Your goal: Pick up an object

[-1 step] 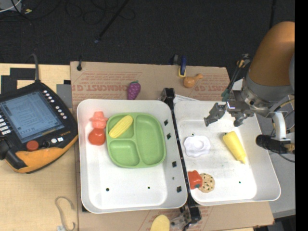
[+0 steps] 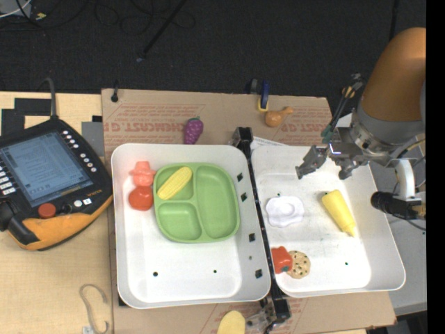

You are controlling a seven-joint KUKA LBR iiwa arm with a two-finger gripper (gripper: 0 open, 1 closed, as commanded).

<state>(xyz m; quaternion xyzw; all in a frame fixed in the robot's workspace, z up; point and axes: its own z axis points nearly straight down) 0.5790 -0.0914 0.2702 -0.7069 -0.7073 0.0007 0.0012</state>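
My gripper (image 2: 325, 168) hovers over the far part of the right bin (image 2: 375, 256), fingers spread open with nothing between them. Below it in that bin lie a yellow cone-shaped toy (image 2: 338, 211), a white lumpy piece (image 2: 284, 211), a red piece (image 2: 281, 259) and a cookie (image 2: 300, 264). The left bin (image 2: 181, 277) holds a green divided plate (image 2: 201, 207) with a corn cob (image 2: 172, 182) in one compartment. A pink and red toy (image 2: 141, 186) stands beside the plate.
A purple grape bunch (image 2: 193, 129) and an orange-brown toy (image 2: 277, 116) lie on the cardboard behind the bins. A yellow object (image 2: 231, 321) sits at the front edge. A teach pendant (image 2: 49, 179) rests on the bench at the left.
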